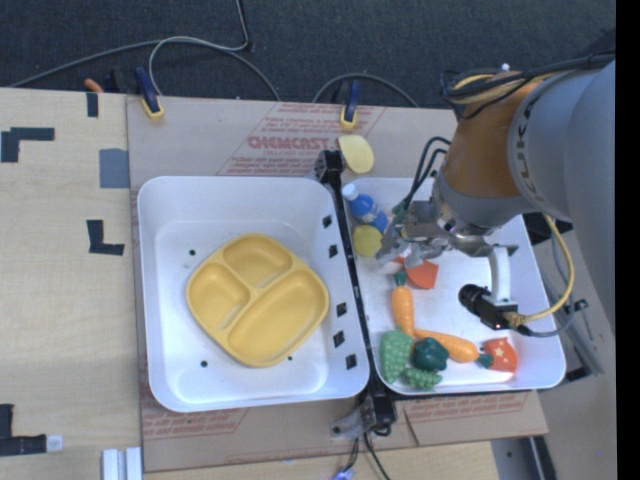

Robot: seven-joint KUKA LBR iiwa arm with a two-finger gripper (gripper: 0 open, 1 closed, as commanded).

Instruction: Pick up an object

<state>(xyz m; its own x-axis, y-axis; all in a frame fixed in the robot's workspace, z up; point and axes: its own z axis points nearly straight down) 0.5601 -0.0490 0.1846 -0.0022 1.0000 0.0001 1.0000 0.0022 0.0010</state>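
The right bin [540, 368] holds several toy foods. My gripper [404, 255] hangs low over its upper left part, just above a red-orange wedge [424, 275] and beside a yellow round piece [366, 241]. A blue bottle-like toy [362, 206] lies behind that. An orange carrot [402, 309] points toward the near side, with a second carrot [456, 345] lying crosswise. Green grapes [397, 353], a dark green broccoli [431, 353] and a red strawberry [500, 355] sit along the near wall. The arm's wrist hides the bin's middle.
The left bin [160, 268] holds a yellow divided plate [257, 297]. A yellow disc [356, 153] rests on the cardboard behind the bins. Clamps and cables lie along the far edge. The arm's grey and orange body [500, 158] covers the upper right.
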